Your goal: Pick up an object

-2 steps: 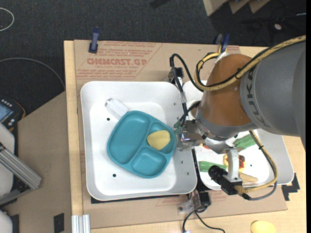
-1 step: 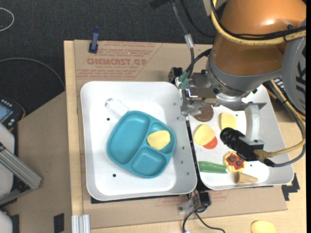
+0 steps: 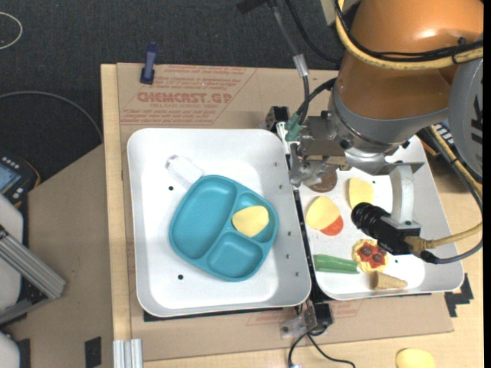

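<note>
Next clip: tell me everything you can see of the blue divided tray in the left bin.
The blue divided tray is teal, rounded and looks like moulded plastic, with three shallow compartments split by raised ridges. It lies flat and turned at an angle on the floor of the left bin. A pale yellow piece sits in its right-hand compartment; the other two hold nothing. A clear item lies by its upper-left edge; contact is unclear.

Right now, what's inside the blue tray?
One pale yellow piece lies in the right compartment of the blue tray. The other compartments show bare blue; nothing covers them.
</note>
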Tool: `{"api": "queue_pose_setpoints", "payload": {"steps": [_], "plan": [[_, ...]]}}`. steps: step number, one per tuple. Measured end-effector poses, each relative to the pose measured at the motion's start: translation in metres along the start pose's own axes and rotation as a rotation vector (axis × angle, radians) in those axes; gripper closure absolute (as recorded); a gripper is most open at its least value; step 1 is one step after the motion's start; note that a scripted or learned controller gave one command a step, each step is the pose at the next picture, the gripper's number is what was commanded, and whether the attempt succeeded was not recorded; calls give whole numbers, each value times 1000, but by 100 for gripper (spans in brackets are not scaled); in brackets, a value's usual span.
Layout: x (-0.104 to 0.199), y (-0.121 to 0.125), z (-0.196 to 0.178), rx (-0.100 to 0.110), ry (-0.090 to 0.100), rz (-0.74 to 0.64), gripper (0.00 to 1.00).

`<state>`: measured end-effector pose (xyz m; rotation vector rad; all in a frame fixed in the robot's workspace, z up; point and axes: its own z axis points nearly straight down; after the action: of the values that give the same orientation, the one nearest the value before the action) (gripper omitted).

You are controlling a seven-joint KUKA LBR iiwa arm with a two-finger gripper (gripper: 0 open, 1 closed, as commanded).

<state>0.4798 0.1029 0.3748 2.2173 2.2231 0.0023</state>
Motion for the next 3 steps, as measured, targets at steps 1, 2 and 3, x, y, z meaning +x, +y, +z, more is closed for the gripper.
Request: {"api": "queue_pose_setpoints", "payload": {"steps": [1,2,3], "plan": [[0,0,-10,-1,0,-1,100],[1,1,-20,-2,-1,-2,100],[1,1,-30,-4,-1,-3,100]]}}
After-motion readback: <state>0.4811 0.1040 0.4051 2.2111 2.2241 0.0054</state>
